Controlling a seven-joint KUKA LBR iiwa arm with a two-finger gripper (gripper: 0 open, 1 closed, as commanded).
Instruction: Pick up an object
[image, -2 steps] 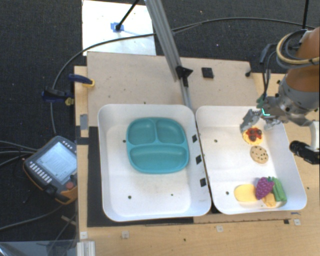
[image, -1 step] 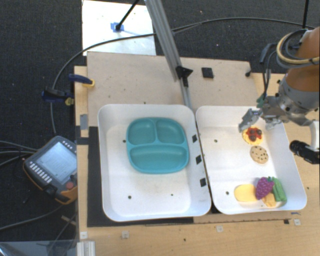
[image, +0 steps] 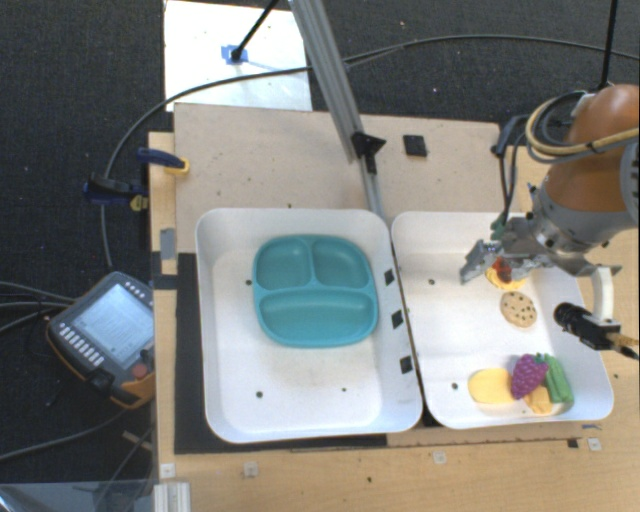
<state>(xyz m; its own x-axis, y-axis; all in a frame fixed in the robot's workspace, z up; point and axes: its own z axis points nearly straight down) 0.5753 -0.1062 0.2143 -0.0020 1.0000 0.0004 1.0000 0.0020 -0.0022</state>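
My gripper (image: 497, 262) hangs low over the upper part of the right bin (image: 440, 395), with the grey and orange arm (image: 590, 160) coming in from the right. A small orange and yellow object (image: 500, 276) lies right under the gripper, partly hidden by it; whether it is gripped is unclear. A round speckled cookie (image: 518, 309) rests just below and to the right of it. Near the bin's front right corner sit a yellow piece (image: 488, 386), purple grapes (image: 529, 375) and a green item (image: 557, 380), bunched together.
The left bin (image: 230, 400) holds a teal divided plate (image: 315, 291). A slanted metal pole (image: 335, 80) crosses the bench behind the bins. A teach pendant (image: 105, 335) and cables lie off the bench to the left.
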